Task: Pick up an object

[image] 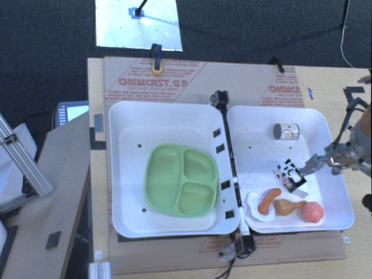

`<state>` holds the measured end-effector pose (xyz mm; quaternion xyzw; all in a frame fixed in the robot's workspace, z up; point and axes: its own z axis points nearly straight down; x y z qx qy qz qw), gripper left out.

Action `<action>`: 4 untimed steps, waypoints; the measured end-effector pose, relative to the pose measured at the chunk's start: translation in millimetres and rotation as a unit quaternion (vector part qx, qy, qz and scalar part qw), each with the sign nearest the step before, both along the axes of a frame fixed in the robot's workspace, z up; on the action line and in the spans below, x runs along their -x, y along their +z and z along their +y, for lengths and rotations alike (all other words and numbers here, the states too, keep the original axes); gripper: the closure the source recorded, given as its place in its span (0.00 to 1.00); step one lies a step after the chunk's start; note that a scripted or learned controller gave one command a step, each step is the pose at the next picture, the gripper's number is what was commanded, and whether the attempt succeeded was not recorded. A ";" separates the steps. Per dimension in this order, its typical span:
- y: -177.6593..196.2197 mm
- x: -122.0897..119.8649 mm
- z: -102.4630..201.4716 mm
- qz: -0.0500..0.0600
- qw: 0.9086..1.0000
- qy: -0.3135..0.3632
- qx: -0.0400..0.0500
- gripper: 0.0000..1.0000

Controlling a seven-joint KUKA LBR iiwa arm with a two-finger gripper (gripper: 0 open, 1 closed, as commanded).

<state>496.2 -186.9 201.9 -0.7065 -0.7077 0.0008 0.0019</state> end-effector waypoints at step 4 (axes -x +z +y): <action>-33.2 -10.4 -2.1 -0.006 1.000 0.001 0.002 1.00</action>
